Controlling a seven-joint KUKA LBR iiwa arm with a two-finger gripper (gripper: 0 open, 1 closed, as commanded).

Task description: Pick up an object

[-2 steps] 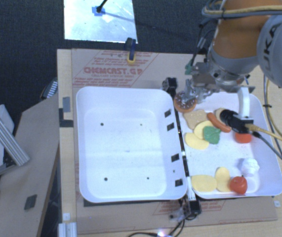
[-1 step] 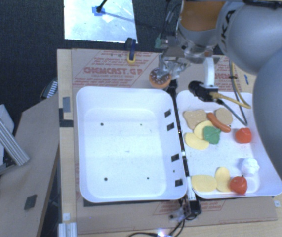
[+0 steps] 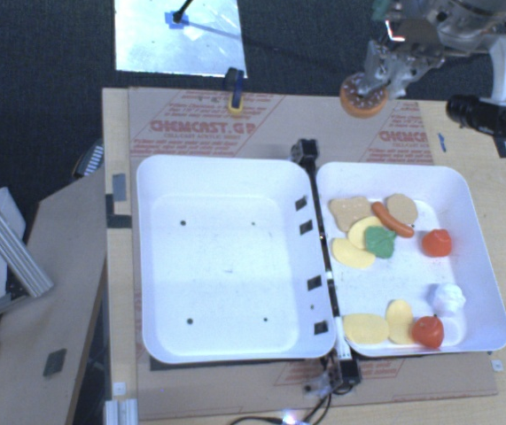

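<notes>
Hanging high over the far edge of the bench, the gripper (image 3: 369, 85) has its fingers pinched on a small round brown donut-like object (image 3: 361, 98), which is lifted well clear of both bins and sits above the cardboard sheet (image 3: 201, 127) beyond the right bin's (image 3: 483, 237) far rim. Behind it the grey arm (image 3: 452, 11) comes in from the upper right. Below and toward the viewer, the right bin holds the other pieces — two tan slices (image 3: 351, 211), a sausage (image 3: 392, 220), a green leaf shape (image 3: 380, 241) lying on pale yellow pieces (image 3: 352, 253), two red tomato-like items (image 3: 437, 243), a small white object (image 3: 448, 298) and two more yellow pieces (image 3: 367, 328) near the front wall. Just beside it, the left bin (image 3: 146, 264) touches it along a black clipped seam (image 3: 319, 255). Nothing stands between the raised gripper and either bin. A shiny square plate (image 3: 178, 25) lies on the dark floor at the far left.
</notes>
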